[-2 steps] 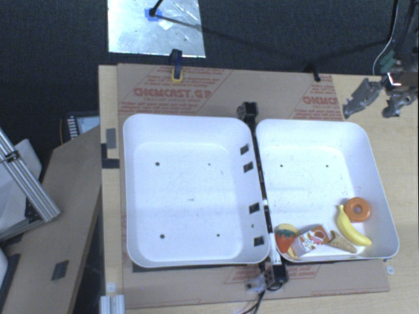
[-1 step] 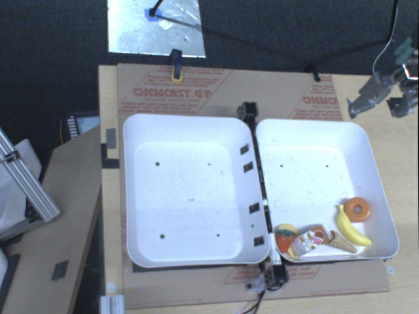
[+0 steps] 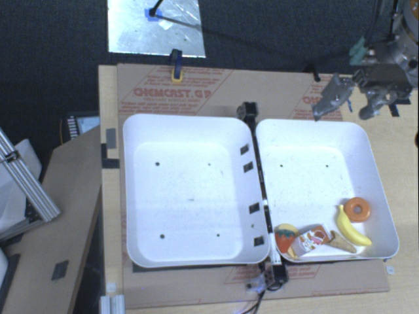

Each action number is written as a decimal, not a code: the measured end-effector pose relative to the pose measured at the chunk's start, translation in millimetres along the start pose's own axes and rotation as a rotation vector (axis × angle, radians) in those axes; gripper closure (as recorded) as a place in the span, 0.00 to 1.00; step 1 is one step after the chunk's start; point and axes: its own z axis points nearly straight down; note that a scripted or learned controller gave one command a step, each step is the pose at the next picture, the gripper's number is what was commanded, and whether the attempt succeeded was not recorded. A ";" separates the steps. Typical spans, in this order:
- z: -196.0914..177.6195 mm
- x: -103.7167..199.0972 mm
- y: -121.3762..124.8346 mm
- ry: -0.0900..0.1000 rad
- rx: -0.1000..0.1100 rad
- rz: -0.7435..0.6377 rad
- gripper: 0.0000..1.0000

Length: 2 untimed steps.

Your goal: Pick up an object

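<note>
2 shallow white bins sit side by side on the desk, which is covered with brown printed cardboard. Left bin and right bin are joined by a black hinge strip along their shared edge.

Objects all sit in the right bin, bunched at its near edge toward the near right corner:
- banana, yellow, curved, lying close to the bin's right wall
- small orange ring, donut-like, touching or just beside the banana's upper end
- orange-red round fruit, maybe a tomato or persimmon, near the hinge side of the near edge
- white and red packet, just beside that fruit, between it and the banana
- small brown cone-like piece, between the packet and the banana – too small to name

End effector hangs above the desk just past the right bin's far right corner, well apart from the object cluster. 2 grey fingers point down, spread apart, with clear space between them – nothing held. Arm comes in from the desk's far right.

A silvery sheet lies on the dark floor beyond the desk's far edge, a yellow clamp at that edge.
</note>
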 end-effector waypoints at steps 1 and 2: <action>0.2 94.9 0.4 0.001 0.000 -0.003 0.00; 0.5 153.6 0.9 0.001 0.001 0.000 0.00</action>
